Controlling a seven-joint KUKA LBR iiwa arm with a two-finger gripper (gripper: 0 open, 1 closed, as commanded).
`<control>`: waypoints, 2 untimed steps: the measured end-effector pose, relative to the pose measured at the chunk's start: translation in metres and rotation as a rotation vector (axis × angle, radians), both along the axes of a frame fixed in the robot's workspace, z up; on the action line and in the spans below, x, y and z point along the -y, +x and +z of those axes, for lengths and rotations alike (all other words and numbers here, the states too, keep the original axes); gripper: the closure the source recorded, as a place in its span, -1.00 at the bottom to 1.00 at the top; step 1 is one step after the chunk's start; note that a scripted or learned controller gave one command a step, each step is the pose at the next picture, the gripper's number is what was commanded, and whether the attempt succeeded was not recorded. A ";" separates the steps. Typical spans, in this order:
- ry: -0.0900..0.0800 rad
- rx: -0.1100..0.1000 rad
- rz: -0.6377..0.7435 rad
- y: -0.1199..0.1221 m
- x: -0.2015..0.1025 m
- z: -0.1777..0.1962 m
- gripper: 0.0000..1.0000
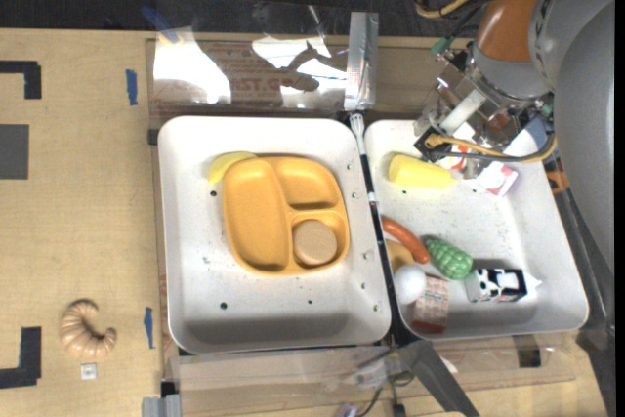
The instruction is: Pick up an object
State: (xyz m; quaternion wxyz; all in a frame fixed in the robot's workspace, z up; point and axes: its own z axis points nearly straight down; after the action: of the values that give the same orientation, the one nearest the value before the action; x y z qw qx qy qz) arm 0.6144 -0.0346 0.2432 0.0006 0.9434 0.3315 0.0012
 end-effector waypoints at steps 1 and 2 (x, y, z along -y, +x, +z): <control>0.001 -0.010 -0.180 -0.045 0.021 -0.060 -1.00; 0.001 -0.004 -0.473 -0.010 0.021 -0.059 -1.00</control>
State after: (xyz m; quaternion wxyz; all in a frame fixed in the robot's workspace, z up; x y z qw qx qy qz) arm 0.6043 -0.0556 0.1839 -0.0001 0.9948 0.1014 -0.0008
